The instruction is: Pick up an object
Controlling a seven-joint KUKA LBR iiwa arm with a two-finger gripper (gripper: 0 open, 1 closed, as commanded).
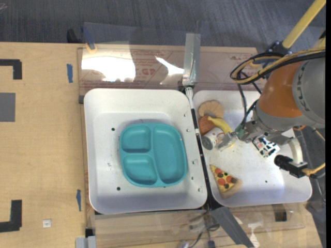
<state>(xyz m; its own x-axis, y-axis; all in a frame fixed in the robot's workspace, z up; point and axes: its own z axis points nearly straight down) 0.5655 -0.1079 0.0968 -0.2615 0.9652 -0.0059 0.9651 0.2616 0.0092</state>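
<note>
In the right bin point(289, 190), the end effector point(231, 138) sits low beside a can point(212, 138) and banana point(219, 123); its grip I cannot tell.

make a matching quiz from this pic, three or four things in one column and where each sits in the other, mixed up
Things
1. teal tray
2. pizza slice
3. banana
4. gripper

Places
A. right bin, near front edge
B. left bin, at its middle
C. low over the right bin, beside the can
D. right bin, back left part, by the bread

Pairs: 1-B, 2-A, 3-D, 4-C
</note>
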